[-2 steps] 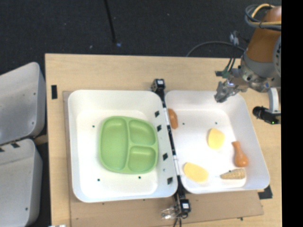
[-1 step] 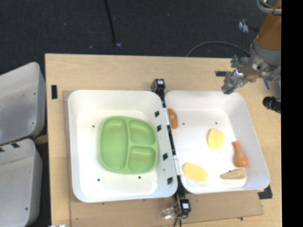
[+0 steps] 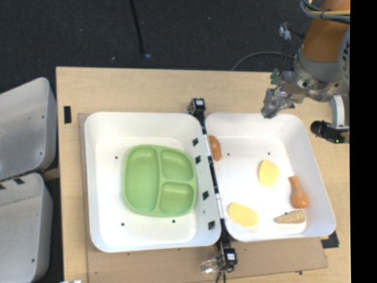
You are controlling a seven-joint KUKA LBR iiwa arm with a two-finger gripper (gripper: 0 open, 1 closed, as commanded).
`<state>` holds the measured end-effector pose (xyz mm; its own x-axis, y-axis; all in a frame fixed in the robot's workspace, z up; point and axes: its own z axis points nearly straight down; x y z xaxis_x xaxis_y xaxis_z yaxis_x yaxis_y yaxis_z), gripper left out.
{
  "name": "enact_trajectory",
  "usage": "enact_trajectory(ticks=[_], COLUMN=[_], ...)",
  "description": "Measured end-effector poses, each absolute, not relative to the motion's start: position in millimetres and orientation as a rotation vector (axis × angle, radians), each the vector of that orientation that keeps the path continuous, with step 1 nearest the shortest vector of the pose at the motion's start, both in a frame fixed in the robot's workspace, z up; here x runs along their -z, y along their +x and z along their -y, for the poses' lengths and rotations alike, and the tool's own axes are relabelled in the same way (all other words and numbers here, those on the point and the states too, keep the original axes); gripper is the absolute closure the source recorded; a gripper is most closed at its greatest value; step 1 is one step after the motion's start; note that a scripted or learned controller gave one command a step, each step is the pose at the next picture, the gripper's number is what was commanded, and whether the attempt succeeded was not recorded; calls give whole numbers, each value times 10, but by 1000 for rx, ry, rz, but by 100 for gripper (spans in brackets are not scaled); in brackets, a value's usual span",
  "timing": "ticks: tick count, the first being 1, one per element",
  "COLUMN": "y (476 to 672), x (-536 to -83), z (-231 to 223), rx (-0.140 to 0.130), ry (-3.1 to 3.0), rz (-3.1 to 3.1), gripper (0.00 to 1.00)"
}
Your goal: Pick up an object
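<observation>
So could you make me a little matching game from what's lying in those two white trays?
Things:
1. green divided plate
2. orange drumstick-shaped piece
3. small orange piece
4. tan wedge

Places:
A. against the right bin's left wall
B. near the right bin's front edge
C. in the left bin
D. by the right bin's right wall

Pairs: 1-C, 2-D, 3-A, 4-B

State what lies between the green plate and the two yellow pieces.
In the camera view: the bins' meeting walls with their black clips, between green plate and yellow pieces.
</observation>
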<state>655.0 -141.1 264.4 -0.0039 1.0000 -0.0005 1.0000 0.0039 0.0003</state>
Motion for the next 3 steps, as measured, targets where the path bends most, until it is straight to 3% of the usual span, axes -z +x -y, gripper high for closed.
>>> enact_trajectory(ticks=[3], y=[6568], x=[-2324], z=[-131], rx=[1], ry=[2216], rz=[-2229], gripper=[100])
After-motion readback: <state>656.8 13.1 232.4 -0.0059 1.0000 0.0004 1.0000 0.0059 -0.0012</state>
